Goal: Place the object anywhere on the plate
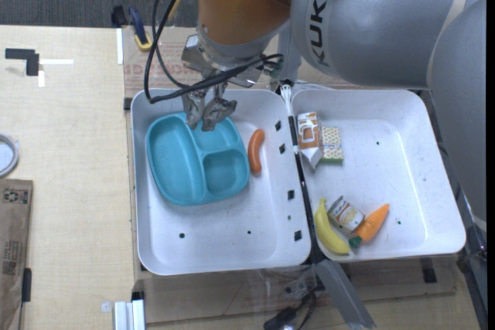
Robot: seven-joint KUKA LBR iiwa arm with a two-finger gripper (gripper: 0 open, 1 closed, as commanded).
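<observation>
A blue divided plate (pixel 186 166) lies in the left bin (pixel 216 243), toward its upper left. An orange sausage-shaped object (pixel 256 150) lies on the bin floor just right of the plate, not touching it as far as I can see. My gripper (pixel 209 118) hangs over the plate's top rim, near the divider between the compartments. I see nothing between its fingers.
The right bin (pixel 402 166) holds a small carton (pixel 308 137), a green-white packet (pixel 332 145), a banana (pixel 330 233), a small can (pixel 345 214) and a carrot (pixel 373 221). The grey arm covers the upper right. Cables hang behind the left bin.
</observation>
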